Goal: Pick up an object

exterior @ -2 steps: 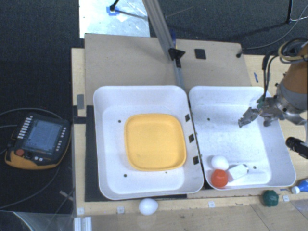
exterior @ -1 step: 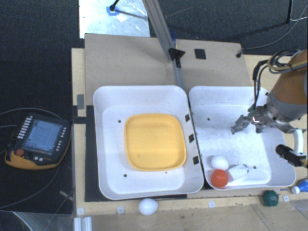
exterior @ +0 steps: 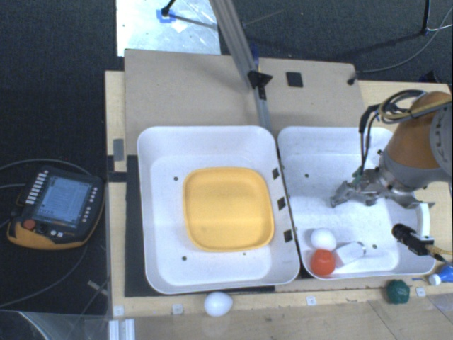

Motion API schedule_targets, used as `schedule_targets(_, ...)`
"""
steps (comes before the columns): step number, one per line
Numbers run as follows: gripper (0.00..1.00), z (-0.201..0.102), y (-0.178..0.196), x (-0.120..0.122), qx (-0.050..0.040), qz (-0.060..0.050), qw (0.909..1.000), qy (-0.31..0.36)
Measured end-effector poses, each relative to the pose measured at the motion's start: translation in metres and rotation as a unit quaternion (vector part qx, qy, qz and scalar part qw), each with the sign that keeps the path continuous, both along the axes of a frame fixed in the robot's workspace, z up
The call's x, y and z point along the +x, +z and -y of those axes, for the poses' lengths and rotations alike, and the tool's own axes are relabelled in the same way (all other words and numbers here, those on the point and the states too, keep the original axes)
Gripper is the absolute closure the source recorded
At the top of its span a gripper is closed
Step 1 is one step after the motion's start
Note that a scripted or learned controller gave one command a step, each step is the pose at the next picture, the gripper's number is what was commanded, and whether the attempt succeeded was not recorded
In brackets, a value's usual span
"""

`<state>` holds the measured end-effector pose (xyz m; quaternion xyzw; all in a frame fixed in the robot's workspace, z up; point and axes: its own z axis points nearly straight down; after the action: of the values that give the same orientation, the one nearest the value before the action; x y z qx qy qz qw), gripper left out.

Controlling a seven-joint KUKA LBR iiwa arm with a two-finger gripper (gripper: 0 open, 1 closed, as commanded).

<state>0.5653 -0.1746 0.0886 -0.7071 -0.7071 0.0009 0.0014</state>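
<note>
1. Two white bins sit side by side on the bench. The left bin [exterior: 152,211] has a yellow plate [exterior: 228,208] lying flat in the middle of it, taking up most of the floor.
2. The arm [exterior: 417,144] comes in from the right, orange band showing, and hangs over the right bin [exterior: 311,147]. Its claw [exterior: 352,194] sits low over the middle of that bin's floor, pointing toward the left.
3. Claw state: honestly can't tell if it's spread or pinched, it's just a grey blur from up here. Nothing visible between the tips.
4. The stuff to grab is down in the near corner of the right bin: a white ball [exterior: 323,239] with a red ball [exterior: 323,262] touching it on the near side, and a clear-ish white thing [exterior: 354,252] just beside them to the right, too washed out to name.
5. Relative to the claw, the balls are toward the near rim and a bit left of it, near but clearly apart. No contact.
6. Outside the bins: a white egg [exterior: 218,304] on the bench by the left bin's near edge, a green ball [exterior: 398,292] near the right bin's near corner, and a pendant [exterior: 55,206] on the floor off to the left.
</note>
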Motion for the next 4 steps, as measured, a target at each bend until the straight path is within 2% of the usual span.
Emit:
schedule_targets(1,1.00,0.000,0.013,0.002,-0.0005,0.003,1.0000,0.000)
schedule_targets(4,1.00,0.000,0.141,-0.001,-0.0008,0.004,1.0000,0.000)
